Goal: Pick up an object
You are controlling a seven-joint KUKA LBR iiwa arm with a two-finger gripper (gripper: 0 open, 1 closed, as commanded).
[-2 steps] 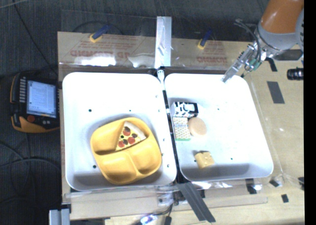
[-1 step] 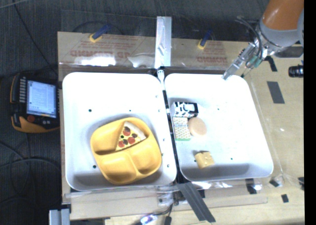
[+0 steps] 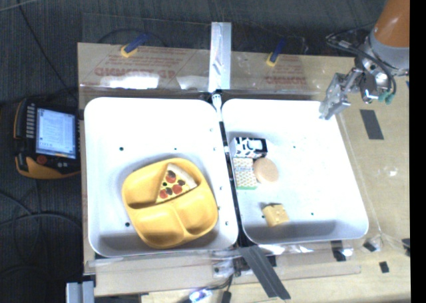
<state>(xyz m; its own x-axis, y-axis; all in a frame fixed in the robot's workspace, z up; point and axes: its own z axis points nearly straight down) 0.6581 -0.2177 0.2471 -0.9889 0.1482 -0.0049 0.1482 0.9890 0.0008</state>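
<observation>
On the counter (image 3: 379, 162) two white bins (image 3: 133, 122) sit side by side, with a handheld control pendant (image 3: 46, 138) at nine o'clock on dark carpet (image 3: 53, 2), clear plastic sheeting (image 3: 146, 68) at twelve, and blue-and-yellow clamps (image 3: 133, 44) pinning it.

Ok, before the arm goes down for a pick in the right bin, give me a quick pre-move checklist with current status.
1. Gripper above the right bin, at its far corner: ok.
2. Nothing between the fingers: ok.
3. Finger opening: cannot tell.
4. Targets in the bin, a tan disc, a yellow block and a patterned card: ok.
5. Gripper over a target: not ok, all lie near the divider.
6. Block apart from the others: ok.
</observation>
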